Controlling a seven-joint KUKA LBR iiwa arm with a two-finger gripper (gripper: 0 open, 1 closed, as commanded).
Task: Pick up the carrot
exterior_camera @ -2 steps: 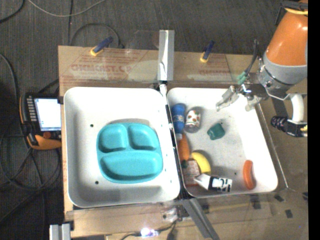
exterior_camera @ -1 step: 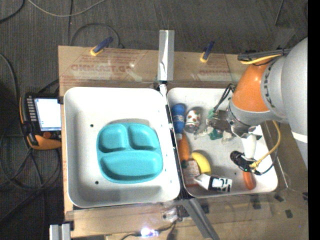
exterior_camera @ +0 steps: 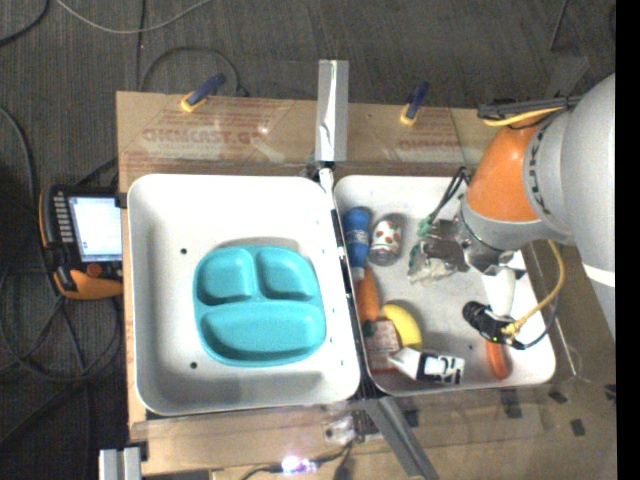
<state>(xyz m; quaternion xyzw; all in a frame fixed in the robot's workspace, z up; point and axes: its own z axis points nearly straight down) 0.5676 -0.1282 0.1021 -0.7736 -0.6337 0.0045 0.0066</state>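
One carrot [exterior_camera: 368, 295] hugs right bin's [exterior_camera: 545, 373] left wall.

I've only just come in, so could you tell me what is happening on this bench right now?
A grey arm with an orange band reaches in over the right bin, its gripper hanging above the bin's middle with nothing visibly between its fingers. The carrot it is meant to pick up lies along that bin's left wall, untouched, near a yellow lemon-like item and a blue can. The left bin holds a teal divided plate.
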